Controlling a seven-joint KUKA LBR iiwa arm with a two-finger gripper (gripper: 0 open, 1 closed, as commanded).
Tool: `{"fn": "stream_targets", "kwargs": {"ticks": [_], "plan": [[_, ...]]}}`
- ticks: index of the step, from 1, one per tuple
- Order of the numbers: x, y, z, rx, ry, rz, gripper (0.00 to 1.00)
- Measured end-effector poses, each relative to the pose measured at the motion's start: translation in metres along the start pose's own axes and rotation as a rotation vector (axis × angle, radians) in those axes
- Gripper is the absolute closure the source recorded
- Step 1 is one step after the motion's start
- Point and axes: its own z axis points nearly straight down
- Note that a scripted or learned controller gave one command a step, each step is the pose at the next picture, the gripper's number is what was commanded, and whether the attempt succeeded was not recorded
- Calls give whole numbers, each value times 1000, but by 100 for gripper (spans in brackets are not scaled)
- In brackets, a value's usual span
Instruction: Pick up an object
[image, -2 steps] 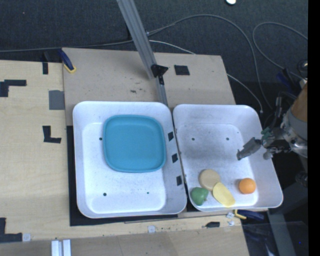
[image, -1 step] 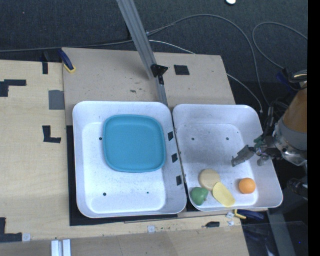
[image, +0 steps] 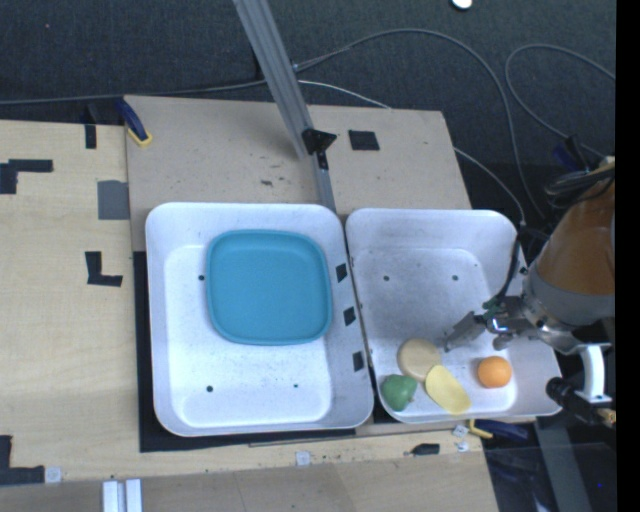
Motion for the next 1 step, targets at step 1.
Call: {"fn": "stream_targets", "kwargs": {"ticks": [1], "plan": [[0, 1, 48, -6, -2, 0, 0]]}}
